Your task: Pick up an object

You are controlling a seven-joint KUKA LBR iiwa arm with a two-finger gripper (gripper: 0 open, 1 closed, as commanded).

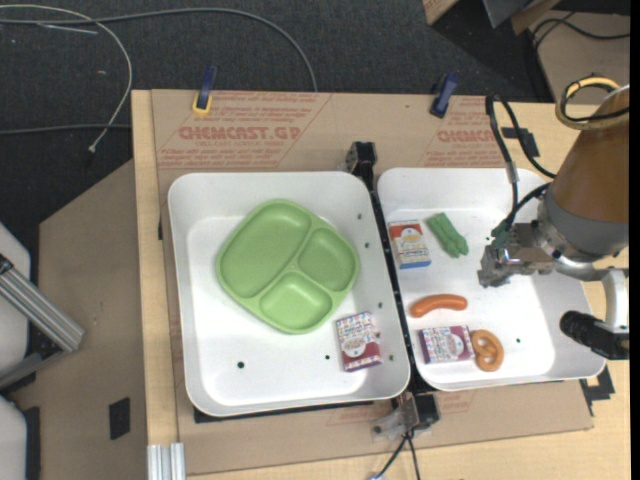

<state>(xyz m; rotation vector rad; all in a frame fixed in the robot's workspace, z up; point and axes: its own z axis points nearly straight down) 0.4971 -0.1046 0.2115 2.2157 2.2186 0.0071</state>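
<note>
Gripper: hangs low over the middle of the right bin, toward its right wall; whether it is open or closed cannot be told, and nothing is seen in its hold
Arm: reaches in across the right edge of the right bin, covering part of the bin floor
Nearest things: sausage lies just left of and below the gripper; green pickle lies toward the far edge, left of the gripper
Other things, right bin: small carton by the left wall; printed packet and pretzel side by side at the near edge, touching or almost so
Left bin: green divided plate in the middle; second packet near the near right corner
Risk, target: gripper stands over bare floor between things; a straight descent likely closes on nothing
Risk, sausage: round and smooth, it may roll or squirt out of the pinch
Risk, packet and pretzel: so close together that a grasp may catch both or push one away
</note>
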